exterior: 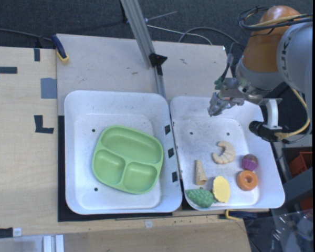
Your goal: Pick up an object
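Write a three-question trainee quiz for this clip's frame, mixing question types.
1. True or false: the green divided plate lies in the left bin.
2. Which item lies closest to the end effector? A) croissant B) orange donut C) green broccoli
3. Which bin holds the yellow piece?

Key: 1 true; 2 A; 3 right bin.

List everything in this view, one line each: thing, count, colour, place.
left bin: 1, white, left on bench
right bin: 1, white, right on bench
divided plate: 1, green, in left bin
croissant: 1, tan, right bin centre
cone: 1, beige, left of croissant
purple piece: 1, right side
donut: 1, orange, below purple piece
yellow piece: 1, near edge
green leafy piece: 1, near corner
gripper: 1, grey, above right bin's far edge
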You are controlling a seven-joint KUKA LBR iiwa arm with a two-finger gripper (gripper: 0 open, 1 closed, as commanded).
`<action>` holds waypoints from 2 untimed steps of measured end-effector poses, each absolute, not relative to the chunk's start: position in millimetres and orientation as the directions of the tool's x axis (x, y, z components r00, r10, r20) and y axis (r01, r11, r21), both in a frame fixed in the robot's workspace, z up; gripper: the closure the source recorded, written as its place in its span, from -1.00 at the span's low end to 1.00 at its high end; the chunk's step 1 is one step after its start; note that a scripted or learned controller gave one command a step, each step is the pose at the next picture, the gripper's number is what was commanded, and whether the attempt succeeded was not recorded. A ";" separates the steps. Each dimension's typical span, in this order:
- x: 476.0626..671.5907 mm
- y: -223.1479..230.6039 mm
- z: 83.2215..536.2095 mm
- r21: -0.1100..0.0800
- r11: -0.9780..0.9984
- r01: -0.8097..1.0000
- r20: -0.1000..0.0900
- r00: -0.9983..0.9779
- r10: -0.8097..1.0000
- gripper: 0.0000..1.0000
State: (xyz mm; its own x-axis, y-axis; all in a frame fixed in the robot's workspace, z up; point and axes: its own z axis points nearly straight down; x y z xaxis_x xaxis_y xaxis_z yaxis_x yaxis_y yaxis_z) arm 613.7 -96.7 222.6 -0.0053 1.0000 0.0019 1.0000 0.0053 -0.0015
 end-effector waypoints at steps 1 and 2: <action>590.9 -41.5 232.1 -0.003 0.007 1.000 0.002 -0.007 1.000 1.00; 568.3 8.0 241.0 -0.003 0.007 1.000 0.002 -0.007 1.000 1.00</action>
